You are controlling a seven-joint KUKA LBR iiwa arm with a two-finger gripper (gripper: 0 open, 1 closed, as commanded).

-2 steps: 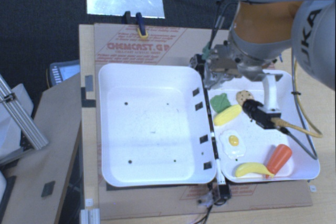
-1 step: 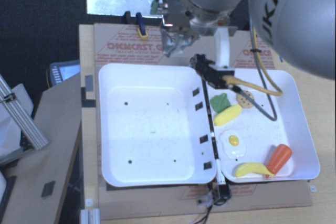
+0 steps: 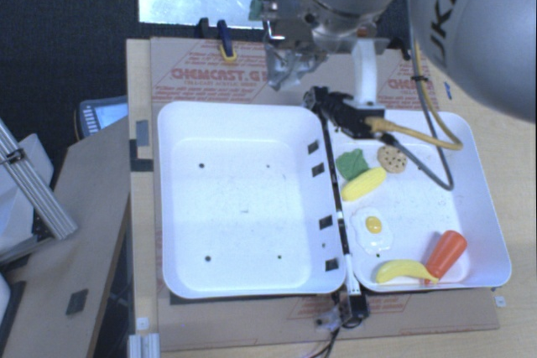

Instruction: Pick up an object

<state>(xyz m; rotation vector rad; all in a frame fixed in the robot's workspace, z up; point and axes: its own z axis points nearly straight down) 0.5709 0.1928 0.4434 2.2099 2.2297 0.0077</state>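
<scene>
Above the left bin's far right corner hangs the gripper; whether its pincer is apart or together, I cannot tell. Along the right bin's near edge lie banana and carrot.

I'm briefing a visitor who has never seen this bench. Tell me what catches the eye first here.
The big grey arm looms over the top right, its gripper hanging above the bins' far edge. Below, bright toy food dots the right bin: an orange carrot, yellow banana, fried egg and cookie.
</scene>
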